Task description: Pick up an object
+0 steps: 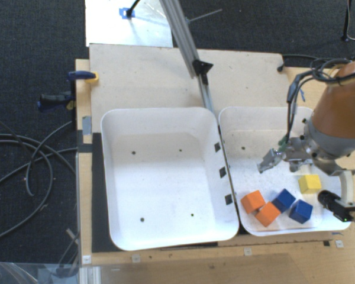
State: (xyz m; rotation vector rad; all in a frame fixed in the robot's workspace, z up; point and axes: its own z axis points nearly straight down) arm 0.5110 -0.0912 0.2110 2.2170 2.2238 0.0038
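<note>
Several small blocks lie at the front of the right bin (257, 118): two orange blocks (252, 201) (267, 213) touching, two blue blocks (283, 200) (300, 211), and a yellow block (310, 183) further back. My gripper (281, 163) hangs over the bin's middle, behind the blocks and left of the yellow one. It is open, and nothing sits between its fingers. The arm's orange band (342, 108) rises behind it at the right.
The left bin (160, 158) stands beside the right one, sharing a wall marked with black tabs (222, 171). A slanted metal pole (183, 34) crosses the back of the bench. Cables (296, 87) hang by the arm. A black part (333, 206) juts over the bin's front right corner.
</note>
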